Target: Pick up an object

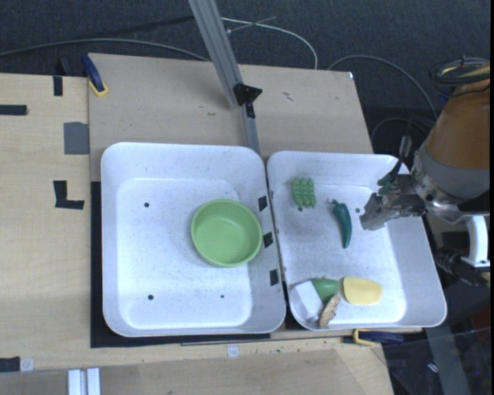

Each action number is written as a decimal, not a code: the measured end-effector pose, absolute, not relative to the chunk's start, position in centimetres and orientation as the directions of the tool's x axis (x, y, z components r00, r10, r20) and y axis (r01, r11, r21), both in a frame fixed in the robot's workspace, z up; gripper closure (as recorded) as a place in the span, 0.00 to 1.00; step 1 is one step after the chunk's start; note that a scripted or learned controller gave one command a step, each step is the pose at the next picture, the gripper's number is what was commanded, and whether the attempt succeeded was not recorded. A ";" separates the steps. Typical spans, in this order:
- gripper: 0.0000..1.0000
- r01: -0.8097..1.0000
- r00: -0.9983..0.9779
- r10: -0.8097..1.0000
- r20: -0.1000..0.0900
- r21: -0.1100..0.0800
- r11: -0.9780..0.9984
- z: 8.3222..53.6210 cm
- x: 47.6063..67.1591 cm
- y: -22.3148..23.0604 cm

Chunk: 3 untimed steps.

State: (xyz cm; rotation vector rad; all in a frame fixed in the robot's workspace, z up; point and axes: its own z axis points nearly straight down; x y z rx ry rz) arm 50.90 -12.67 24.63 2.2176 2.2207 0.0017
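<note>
Hovering over the right edge of the right bin (412,303), the fingers (377,212) point toward the bin's middle, and whether they are spread or pressed together I cannot tell, since they blur into one dark shape; nothing shows between them. Closest to them, just to their left, lies a dark green pepper-like piece (342,222), slim and lying lengthwise on the bin floor, apart from the tips. A little further left of it sits a small green ridged block (303,192). Below the fingers, toward the bin's near corner, a yellow rounded piece (362,290) rests beside a green cone-shaped piece (324,287) and a tan scrap (329,308), the three crowded together. Well beyond, across the divide, the left bin (132,303) holds a light green bowl (226,233), upright. Both bins stand on the pale wooden worktop (33,245).
</note>
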 end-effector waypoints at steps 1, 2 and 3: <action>1.00 1.000 -0.007 1.000 0.002 -0.001 0.007 25.2 50.5 -7.4; 1.00 1.000 -0.006 1.000 0.001 -0.004 0.006 24.0 51.0 -2.8; 1.00 1.000 -0.008 1.000 0.002 -0.003 0.008 24.3 50.1 2.9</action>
